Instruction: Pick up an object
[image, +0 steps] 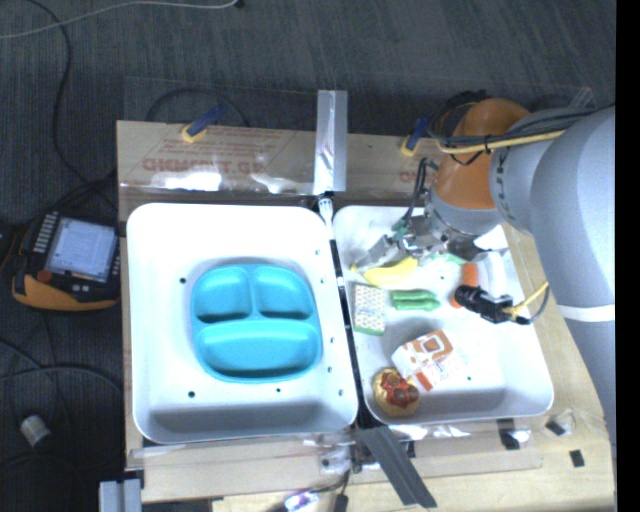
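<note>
Hand (408, 240) low in the right bin (520, 385)
It sits just above the yellow banana (390, 270) (grip state: cannot tell).

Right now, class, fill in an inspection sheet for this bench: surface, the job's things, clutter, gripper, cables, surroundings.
Surface: left bin and right bin side by side on the bench.
Job's things: in the right bin, a yellow item, a green item, a checked packet, an orange-and-white carton, a round red-brown item.
Clutter: blue divided tray in the left bin.
Gripper: gripper low over the right bin's far end, near the yellow item; nothing seen held.
Cables: yellow cable by a black part on the arm's side.
Surroundings: handheld screen unit on the floor to the left.
</note>
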